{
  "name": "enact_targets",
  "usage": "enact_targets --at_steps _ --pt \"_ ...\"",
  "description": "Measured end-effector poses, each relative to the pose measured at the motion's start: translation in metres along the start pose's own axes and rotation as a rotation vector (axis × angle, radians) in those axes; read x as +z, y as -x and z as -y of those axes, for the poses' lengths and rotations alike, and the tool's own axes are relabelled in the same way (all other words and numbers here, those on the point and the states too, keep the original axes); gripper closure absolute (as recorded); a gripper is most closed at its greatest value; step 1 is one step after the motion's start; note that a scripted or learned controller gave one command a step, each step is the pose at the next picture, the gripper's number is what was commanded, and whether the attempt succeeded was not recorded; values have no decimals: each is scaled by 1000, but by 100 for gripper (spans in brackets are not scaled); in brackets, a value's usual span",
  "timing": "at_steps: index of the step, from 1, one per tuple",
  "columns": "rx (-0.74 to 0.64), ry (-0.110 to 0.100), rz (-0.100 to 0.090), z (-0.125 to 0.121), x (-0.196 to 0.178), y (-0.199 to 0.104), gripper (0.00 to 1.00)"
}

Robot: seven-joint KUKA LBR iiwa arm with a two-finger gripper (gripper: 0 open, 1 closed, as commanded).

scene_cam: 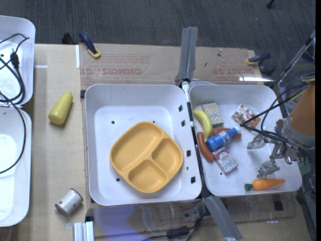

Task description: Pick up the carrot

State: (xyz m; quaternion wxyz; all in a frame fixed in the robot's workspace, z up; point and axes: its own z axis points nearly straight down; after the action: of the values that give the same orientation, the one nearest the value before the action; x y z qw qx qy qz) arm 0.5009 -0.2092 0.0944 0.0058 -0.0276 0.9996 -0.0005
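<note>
The carrot [267, 184], orange with a green stub at its left end, lies flat by the front wall of the right bin [235, 190]. My gripper [262, 157] hangs at the right side of that bin, just above and behind the carrot. Its two metal fingers [255, 143] are spread open with nothing between them. The lower fingertip sits close to the carrot's top; I cannot tell whether it touches.
The right bin also holds a banana [202, 122], a red sausage [204, 146], a blue bottle [219, 139] and three small packets [226, 161]. A yellow divided plate [146, 157] lies in the left bin [95, 134]. A mustard bottle [60, 108] and a can [68, 201] lie on the bench at left.
</note>
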Motion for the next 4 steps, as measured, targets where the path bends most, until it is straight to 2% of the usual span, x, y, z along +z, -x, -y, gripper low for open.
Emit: enact_targets --at_steps 1,2,3,4 --pt "-79 0 18 6 -4 -9 0" --pt "-292 -1 19 5 -5 -5 0" --pt "-694 1 4 9 -1 -7 0" --pt "-1033 8 -5 10 2 -15 0"
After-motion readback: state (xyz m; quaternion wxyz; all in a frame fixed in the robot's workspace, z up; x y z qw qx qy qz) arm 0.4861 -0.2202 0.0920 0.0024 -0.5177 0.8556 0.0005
